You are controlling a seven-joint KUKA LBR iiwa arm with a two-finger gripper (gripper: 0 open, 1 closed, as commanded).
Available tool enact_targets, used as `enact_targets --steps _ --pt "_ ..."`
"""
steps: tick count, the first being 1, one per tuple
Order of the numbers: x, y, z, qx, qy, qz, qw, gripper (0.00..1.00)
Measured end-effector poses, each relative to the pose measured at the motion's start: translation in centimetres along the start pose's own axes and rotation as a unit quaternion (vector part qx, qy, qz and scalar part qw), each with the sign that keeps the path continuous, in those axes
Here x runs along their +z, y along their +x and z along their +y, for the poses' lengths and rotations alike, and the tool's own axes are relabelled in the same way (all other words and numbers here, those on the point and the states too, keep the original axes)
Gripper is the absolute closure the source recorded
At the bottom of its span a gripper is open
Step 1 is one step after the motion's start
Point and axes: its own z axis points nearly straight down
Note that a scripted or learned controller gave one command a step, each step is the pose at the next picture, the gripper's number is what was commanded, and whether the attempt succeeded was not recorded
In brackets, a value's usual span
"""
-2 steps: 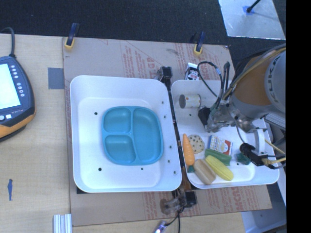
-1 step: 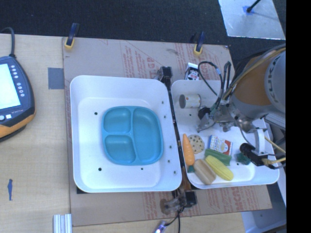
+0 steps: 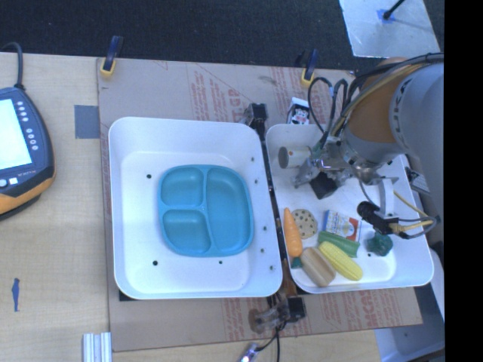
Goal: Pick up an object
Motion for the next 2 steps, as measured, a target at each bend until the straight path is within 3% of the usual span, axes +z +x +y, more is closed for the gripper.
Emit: enact_targets --steps 1,2 --pt "-1.0 -0.1 0.0 0.0 0.002 0.0 1.0 1.0" --pt "-11.0 5.4 -2.4 0.001 -0.002 0.001 1.0 1.0"
